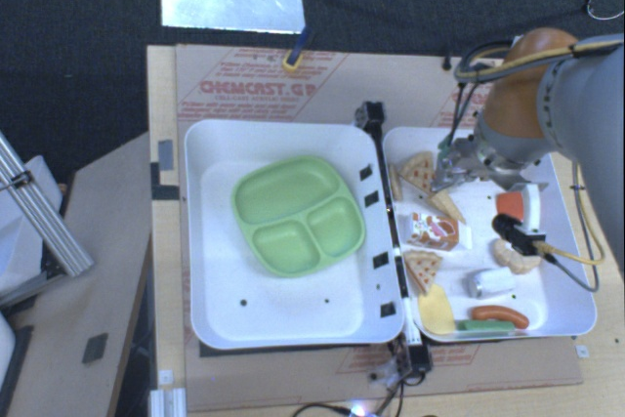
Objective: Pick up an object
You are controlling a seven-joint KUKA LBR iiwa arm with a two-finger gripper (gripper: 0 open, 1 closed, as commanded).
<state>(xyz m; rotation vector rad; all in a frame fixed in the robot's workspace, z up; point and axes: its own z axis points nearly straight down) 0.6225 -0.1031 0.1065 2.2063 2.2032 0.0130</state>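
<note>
So the claw (451, 173) is down in the right bin (566, 308), right at the waffle slice (418, 171) near the bin's top left corner. Can't tell if it's open or closed from here. Hot dog (500, 315) sits well away, and the green plate (298, 215) is in the left bin (225, 308).

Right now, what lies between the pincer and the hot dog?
In the camera view, from the pincer down to the hot dog: a cheese wedge, a printed packet, then a white cylinder.

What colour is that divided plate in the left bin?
Pale green, all three compartments alike; the plate shows plainly in the overhead camera view.
</note>
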